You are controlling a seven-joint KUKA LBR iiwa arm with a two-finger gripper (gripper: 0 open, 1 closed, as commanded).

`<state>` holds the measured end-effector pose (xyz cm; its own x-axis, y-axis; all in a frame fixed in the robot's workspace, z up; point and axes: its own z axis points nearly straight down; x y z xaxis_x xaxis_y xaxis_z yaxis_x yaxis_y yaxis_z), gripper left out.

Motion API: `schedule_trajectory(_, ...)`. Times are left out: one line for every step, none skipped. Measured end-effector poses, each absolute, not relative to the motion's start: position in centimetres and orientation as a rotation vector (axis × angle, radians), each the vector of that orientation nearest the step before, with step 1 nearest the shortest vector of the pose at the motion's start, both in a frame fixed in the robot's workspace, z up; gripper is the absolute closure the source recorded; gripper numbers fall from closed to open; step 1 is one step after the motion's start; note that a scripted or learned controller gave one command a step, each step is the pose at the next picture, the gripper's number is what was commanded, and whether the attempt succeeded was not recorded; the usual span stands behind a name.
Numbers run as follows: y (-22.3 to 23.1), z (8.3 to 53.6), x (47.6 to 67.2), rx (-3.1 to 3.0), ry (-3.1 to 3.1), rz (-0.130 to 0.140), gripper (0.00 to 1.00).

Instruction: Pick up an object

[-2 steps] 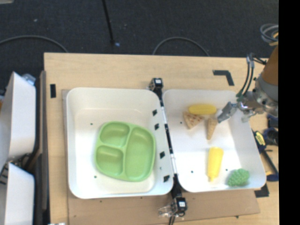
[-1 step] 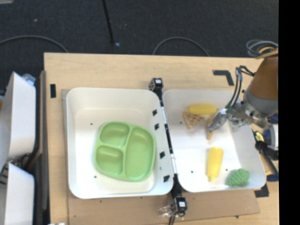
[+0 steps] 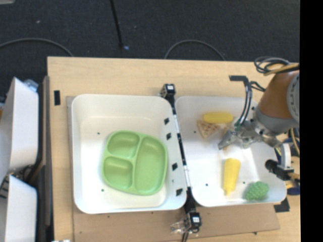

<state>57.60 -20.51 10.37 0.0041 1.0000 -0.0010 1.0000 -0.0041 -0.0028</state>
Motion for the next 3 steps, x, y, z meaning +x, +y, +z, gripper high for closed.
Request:
schedule_trajectory(-20.6,11.8,57.8,-2.232,-2.218,-0.002,1.0)
schedule_trajectory(-21.5,16.6,58.2,-2.232,-2.22,-0.003,1.0)
schedule_trajectory(-21.8,23.1,58.3,-2.224,-2.23,-0.005,1.0)
